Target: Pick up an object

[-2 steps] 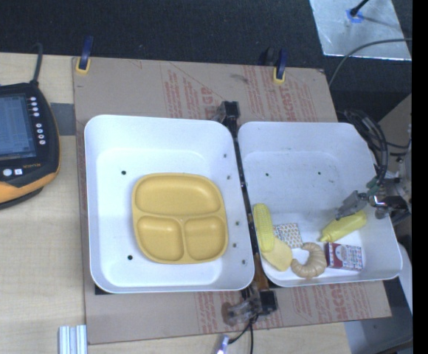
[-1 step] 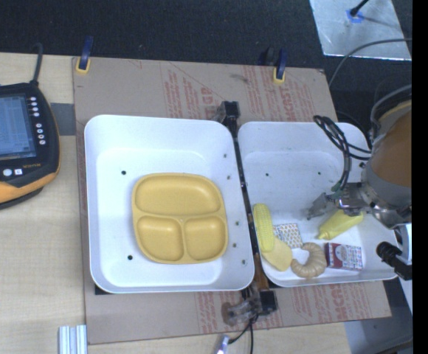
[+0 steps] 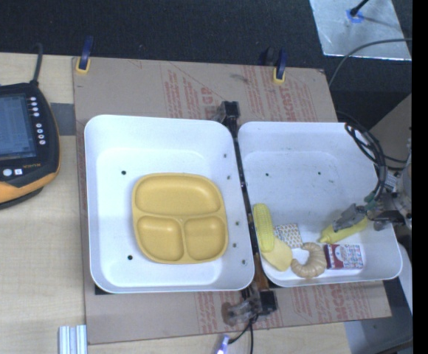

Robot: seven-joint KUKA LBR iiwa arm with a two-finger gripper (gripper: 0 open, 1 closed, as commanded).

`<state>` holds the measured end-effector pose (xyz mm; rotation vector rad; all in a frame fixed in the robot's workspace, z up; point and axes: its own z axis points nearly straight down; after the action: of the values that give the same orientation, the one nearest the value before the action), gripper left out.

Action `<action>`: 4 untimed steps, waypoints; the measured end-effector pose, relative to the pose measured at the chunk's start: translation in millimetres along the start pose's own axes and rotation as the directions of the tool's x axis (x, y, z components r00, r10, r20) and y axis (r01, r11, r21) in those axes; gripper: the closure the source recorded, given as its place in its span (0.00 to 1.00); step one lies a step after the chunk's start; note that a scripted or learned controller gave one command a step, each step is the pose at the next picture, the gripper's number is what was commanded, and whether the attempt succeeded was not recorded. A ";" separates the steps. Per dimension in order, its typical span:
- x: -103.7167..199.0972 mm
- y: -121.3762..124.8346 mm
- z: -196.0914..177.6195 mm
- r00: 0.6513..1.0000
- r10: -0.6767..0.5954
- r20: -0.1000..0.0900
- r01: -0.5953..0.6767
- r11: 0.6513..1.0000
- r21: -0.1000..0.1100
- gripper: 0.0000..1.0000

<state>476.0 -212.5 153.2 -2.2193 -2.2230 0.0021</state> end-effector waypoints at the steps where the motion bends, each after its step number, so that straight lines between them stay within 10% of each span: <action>1: 49.6 -0.6 62.2 1.000 -0.006 -0.002 0.006 1.000 0.004 0.00; 2: 48.1 -0.3 51.6 1.000 -0.011 0.000 0.011 1.000 0.005 1.00; 3: 48.1 -0.3 51.7 1.000 -0.011 0.000 0.011 1.000 0.005 0.00; 4: 28.3 105.0 61.0 1.000 -0.002 -0.001 0.002 1.000 0.000 0.00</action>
<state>580.9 -184.1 92.1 -2.2169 -2.2242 0.0007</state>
